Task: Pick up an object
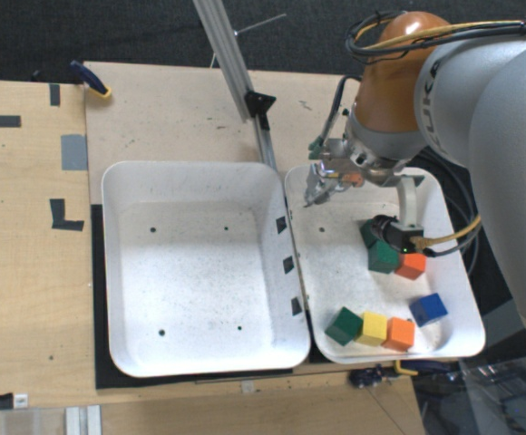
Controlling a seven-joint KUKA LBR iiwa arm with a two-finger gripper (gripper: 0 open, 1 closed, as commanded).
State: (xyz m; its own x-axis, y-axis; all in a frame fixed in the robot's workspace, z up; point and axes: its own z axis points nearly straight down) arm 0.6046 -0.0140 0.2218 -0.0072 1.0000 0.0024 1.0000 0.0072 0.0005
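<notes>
Here, in the camera view, the grey arm (481,107) reaches in from 3 o'clock, its orange band (394,66) above the wrist, and the jaws (317,191) hang over the 11 o'clock corner of the right bin (453,234), just beside the rim shared with the left bin (118,270). The tip of the jaws is small and blurred against the white floor; how far apart they stand cannot be told, and nothing can be seen between them.

The blocks all lie in the right bin, apart from the jaws. A dark green block (383,256) sits near the bin's middle, toward 3 o'clock, touching an orange block (413,265) on its 4 o'clock side. Both are partly crowded by a black fitting and cable from the arm, so the green block's upper edge is hard to make out.

Toward 6 o'clock, three blocks stand in a row that runs 9 to 3 o'clock: green (344,325), yellow (373,327), orange (400,333), each touching the next. The green one is turned with a corner pointing to 9 o'clock. A blue block (428,309) lies just beside the row at its 1 o'clock end, its edges skewed to the bin wall. All look roughly cubic, with no clear long axis.

A metal rail (231,57) slants down from 12 o'clock to the bins' shared rim. The arm's bulk cuts off the bench (27,243) at 3 o'clock.
</notes>
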